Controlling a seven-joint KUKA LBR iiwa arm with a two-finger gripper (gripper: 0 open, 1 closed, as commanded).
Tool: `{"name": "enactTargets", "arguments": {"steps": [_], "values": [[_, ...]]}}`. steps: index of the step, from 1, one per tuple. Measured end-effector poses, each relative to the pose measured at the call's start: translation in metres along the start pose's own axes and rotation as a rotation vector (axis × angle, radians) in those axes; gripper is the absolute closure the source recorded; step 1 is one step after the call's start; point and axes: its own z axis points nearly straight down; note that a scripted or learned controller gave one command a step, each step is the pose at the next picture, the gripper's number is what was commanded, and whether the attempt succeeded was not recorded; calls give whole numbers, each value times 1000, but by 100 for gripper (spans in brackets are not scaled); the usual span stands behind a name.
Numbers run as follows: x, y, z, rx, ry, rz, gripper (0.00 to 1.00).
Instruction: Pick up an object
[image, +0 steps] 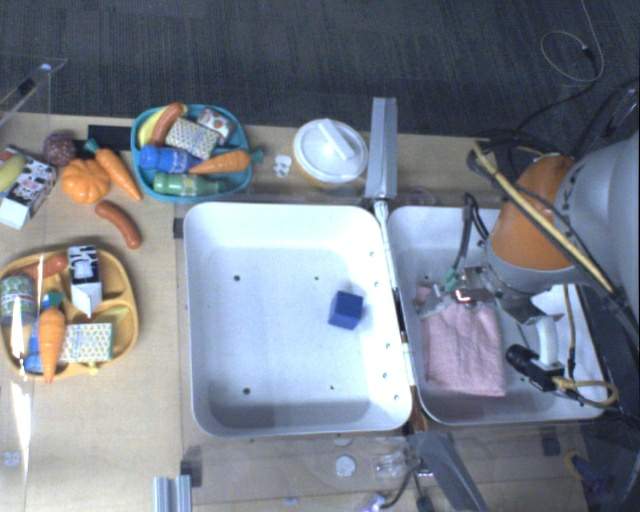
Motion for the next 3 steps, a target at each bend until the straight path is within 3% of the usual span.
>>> {"name": "enactTargets", "arguments": {"steps": [1,2,3], "values": [[-18,21,1,1,2,-34,0],[-22,-25,0,-4,-2,-294,0],[-23,-22,-11,-11,-9,-293,100]]}}
